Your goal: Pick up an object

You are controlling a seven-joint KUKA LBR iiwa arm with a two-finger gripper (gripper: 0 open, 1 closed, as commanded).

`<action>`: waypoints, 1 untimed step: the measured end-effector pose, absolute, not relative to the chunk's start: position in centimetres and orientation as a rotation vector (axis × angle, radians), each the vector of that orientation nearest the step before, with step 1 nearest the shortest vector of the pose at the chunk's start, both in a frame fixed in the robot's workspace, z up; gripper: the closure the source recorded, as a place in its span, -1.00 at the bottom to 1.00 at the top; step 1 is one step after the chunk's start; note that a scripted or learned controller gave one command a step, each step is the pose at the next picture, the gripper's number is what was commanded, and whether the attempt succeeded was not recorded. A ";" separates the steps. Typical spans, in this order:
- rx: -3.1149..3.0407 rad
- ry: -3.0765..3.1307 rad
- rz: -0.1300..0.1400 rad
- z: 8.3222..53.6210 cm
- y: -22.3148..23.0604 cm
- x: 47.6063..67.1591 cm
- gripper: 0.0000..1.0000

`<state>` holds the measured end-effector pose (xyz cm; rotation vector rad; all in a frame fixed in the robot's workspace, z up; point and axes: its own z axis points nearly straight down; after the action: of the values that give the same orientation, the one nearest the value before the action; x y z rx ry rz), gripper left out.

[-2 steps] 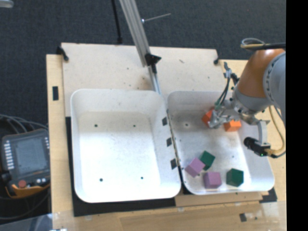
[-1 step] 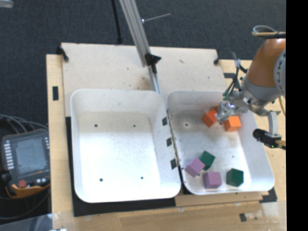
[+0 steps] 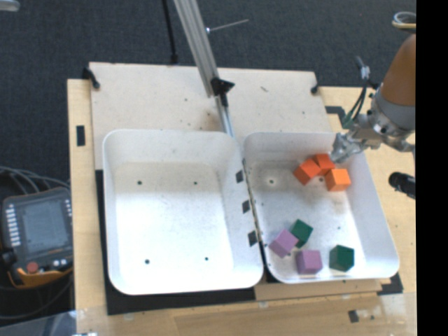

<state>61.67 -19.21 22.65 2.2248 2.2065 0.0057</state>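
Camera view, item one: three orange blocks (image 3: 316,169) clustered in the upper part of the right bin (image 3: 374,215), touching one another; I take these as the pickup target, since the claw (image 3: 341,150) hangs just above their upper right corner. Claw state: I cannot tell, the tip is too small and blurred against the blocks. No block shows between its tips, so I count nothing as held.

Item two: two green blocks (image 3: 302,231) and two purple blocks (image 3: 284,243) near the bin's lower edge, well apart from the orange group.

Item three: left bin (image 3: 175,145), beside the right one.

Handling note: I judge the step to be the descent onto a block. The rightmost orange block (image 3: 338,179) looks the best choice, with open floor below it and to its right; its neighbours crowd its upper left side.

Room: the bin's right wall is near that block, so I would come straight down. The bin's middle offers free floor.
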 end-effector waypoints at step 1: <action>2.216 2.218 0.005 26.8 -19.4 61.8 1.00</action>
<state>61.79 -19.39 26.85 2.2165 2.2175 0.0049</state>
